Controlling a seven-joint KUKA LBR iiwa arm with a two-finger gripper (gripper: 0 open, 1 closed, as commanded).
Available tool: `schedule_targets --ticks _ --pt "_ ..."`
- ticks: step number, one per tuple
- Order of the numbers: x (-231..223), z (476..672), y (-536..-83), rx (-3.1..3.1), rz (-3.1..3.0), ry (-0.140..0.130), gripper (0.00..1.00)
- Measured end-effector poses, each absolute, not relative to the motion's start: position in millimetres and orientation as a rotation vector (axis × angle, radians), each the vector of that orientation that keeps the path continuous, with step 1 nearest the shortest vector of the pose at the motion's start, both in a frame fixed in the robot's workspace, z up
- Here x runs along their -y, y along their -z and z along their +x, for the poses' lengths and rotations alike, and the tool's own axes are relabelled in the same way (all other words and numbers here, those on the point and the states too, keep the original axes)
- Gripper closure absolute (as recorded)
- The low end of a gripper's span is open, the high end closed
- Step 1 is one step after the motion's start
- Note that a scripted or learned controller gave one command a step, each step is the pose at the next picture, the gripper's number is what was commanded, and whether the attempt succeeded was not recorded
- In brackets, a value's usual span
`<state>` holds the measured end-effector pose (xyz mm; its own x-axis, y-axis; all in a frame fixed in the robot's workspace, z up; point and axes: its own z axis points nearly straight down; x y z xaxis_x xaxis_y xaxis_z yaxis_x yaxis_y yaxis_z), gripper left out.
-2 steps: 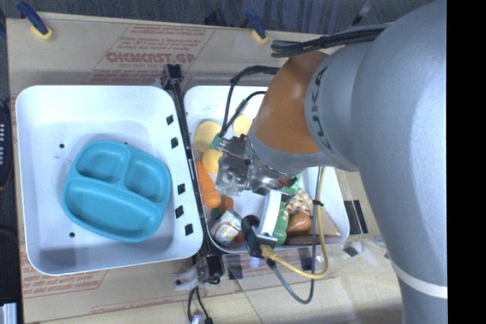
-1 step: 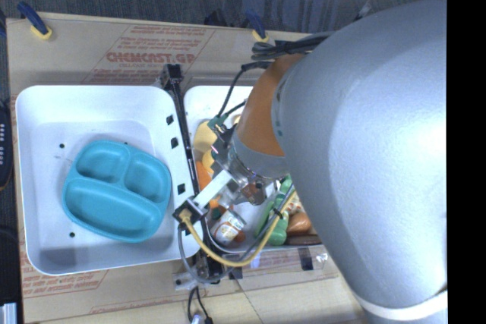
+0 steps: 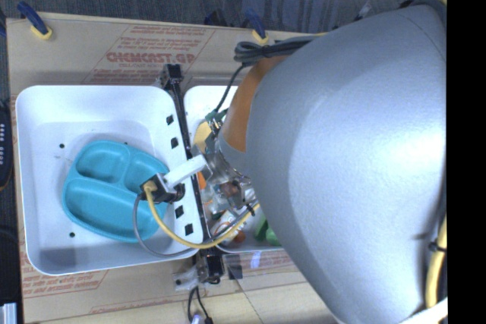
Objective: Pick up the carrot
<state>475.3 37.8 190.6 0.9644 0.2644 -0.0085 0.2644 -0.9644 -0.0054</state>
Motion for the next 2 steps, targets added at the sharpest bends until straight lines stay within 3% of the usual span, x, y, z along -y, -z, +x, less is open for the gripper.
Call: schedule_targets --ticks 1,2 --pt "-39.8 475.5 -199.5 0.441 -3.099 -0.024 1.00" --pt "-66.4 499.9 -239.3 0.336 -3.120 -0.012 1.00"
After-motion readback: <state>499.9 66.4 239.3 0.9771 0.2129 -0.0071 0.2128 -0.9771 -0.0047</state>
